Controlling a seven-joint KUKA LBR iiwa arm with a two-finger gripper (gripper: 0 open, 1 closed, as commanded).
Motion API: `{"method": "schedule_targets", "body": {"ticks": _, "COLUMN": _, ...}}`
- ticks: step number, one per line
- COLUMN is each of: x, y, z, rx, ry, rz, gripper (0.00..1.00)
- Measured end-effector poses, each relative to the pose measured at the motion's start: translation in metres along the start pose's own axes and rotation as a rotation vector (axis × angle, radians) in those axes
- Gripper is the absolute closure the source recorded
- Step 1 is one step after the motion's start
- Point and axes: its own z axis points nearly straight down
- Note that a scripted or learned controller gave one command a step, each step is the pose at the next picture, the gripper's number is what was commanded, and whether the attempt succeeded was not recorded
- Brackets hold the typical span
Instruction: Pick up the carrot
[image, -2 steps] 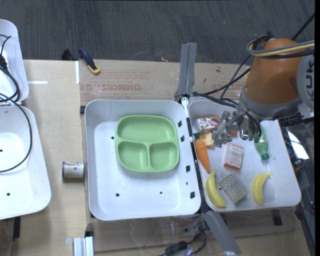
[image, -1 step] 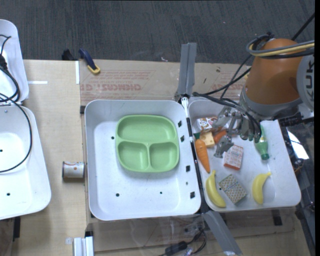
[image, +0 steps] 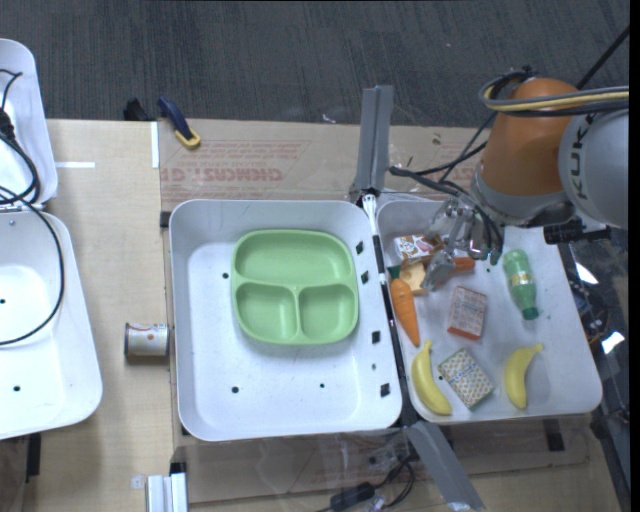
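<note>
Camera view puts the carrot (image: 404, 310) against the right bin's (image: 570, 400) left wall, with the gripper (image: 452, 252) low just beside its top, fingers' state I cannot tell; wall, banana (image: 430, 378) and nearby packets could spoil a grasp.

i'm seeing the carrot (image: 404, 309) lying flat in the right bin (image: 575, 385), close along its left wall, orange and tapered, its thick end pointing up the view and its tip pointing down.
</note>
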Motion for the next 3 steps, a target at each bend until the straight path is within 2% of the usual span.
{"method": "schedule_targets", "body": {"ticks": 1, "x": 0.017, "y": -0.013, "z": 0.004, "rx": -0.004, "ry": -0.027, "rz": -0.064, "gripper": 0.0}}
{"method": "schedule_targets", "body": {"ticks": 2, "x": 0.001, "y": -0.008, "z": 0.008, "rx": 0.008, "ry": -0.011, "rz": -0.262, "gripper": 0.0}}
{"method": "schedule_targets", "body": {"ticks": 3, "x": 0.01, "y": -0.01, "z": 0.005, "rx": 0.006, "ry": -0.023, "rz": -0.439, "gripper": 0.0}}
